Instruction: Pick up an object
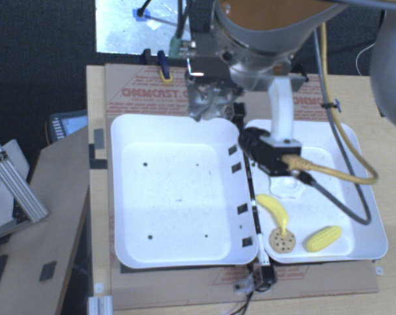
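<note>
The arm (pixel 276 18) is reaching in over the far edge of the bins, its bulk covering the far side of the right bin (pixel 368 241). The gripper (pixel 211 107) is hanging at the far rim of the left bin (pixel 129 195), near the divide between the bins; whether it is clenched or released cannot be told. The left bin's floor is lying bare, giving wide room. In the right bin's near part, a curved yellow banana (pixel 274 209) is lying beside the divide, a round speckled cookie (pixel 282 241) just beside its near tip, and a ridged yellow corn cob (pixel 323 238) resting to the right.
</note>
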Robot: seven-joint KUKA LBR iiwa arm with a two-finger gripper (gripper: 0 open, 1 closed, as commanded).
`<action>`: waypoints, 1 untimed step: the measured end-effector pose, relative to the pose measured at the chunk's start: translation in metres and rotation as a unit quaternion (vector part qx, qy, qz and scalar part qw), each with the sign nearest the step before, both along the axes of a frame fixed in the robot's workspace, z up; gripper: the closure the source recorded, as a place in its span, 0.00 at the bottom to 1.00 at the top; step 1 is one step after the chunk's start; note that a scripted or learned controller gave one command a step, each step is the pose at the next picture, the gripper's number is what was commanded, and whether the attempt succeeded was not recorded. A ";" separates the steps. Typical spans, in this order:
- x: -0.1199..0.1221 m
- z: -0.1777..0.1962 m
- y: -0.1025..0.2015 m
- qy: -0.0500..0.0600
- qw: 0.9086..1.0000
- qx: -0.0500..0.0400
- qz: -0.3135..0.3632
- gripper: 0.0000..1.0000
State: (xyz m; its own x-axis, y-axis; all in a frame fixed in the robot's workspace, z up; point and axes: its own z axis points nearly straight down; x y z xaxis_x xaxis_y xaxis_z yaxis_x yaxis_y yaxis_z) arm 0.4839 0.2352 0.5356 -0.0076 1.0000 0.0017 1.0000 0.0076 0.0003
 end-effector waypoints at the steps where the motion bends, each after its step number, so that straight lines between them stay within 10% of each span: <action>1: 0.002 -0.001 -0.001 0.000 1.000 0.000 -0.002 0.00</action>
